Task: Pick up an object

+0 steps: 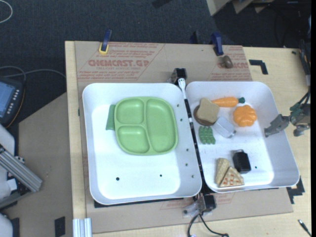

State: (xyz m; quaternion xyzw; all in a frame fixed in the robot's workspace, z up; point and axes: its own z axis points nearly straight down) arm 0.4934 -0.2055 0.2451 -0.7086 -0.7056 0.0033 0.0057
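1. My pincer (287, 125) sits at the right edge of the right bin (276, 154), at about mid-height of that bin, just over its outer rim. One grey finger (275, 126) points left and down towards the bin floor; the other part is at the frame's edge, and I cannot tell whether I am released or clenched. Nothing shows between my fingers.

2. The things I could take all lie in the right bin. An orange carrot (225, 101) lies near the far wall, with a small orange pumpkin-like piece (245, 115) just below and to its right.

3. A brown bread slice (206, 111) is close to the bin's left wall. A pale grey-white block (224, 127) is just beside it, and a green bumpy piece (207, 135) lies below the bread, near the left wall.

4. Toward the near edge a black block (241, 161) is just beside a wedge-shaped sandwich (228, 174), which is close to the near rim.

5. The barest floor in this bin is the strip along its right side, under my finger, and the near right corner.

6. The left bin (98, 132) holds a green divided tray (146, 125) in its far half, with a darker green tab at its left. The near half of that bin is open white floor.

7. The two bins touch along a shared middle rim.
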